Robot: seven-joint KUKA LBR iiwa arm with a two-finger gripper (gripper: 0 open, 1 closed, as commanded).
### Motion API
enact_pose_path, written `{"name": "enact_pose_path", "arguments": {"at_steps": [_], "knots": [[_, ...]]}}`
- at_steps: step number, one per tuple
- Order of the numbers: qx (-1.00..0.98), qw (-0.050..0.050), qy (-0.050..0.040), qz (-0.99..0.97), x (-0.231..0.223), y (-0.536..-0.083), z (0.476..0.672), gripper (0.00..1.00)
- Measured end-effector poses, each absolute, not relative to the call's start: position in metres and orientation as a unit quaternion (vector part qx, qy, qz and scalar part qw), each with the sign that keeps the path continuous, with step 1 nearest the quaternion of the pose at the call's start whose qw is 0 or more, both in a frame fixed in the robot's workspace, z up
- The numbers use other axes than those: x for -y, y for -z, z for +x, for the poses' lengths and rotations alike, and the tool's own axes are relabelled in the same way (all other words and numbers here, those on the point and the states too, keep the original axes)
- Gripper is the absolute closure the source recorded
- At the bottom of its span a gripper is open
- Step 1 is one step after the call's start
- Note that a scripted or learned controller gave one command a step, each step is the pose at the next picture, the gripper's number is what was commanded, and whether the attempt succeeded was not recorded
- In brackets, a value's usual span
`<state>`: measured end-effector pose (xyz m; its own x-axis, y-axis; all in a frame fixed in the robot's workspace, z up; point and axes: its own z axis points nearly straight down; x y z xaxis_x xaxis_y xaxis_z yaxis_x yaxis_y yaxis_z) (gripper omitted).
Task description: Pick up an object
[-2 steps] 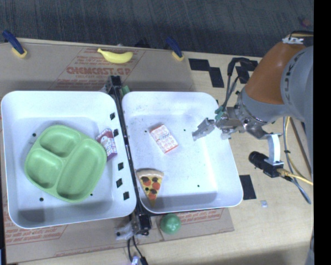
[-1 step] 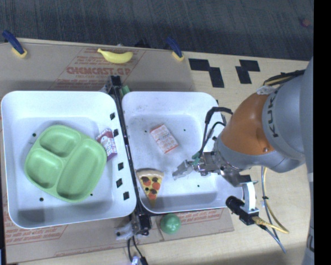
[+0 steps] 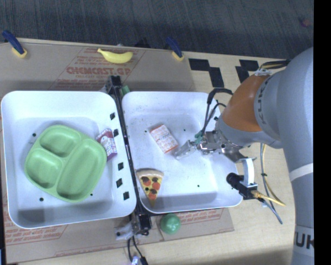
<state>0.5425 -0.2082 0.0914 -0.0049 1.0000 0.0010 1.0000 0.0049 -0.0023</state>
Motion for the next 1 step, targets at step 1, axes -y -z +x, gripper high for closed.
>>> {"name": "enact_pose_path", "arguments": {"at_steps": [1], "knots": [[0.709, 0.0, 0.0002, -0.705, 0.2106, -0.0922, 0.6092, 0.0]]}}
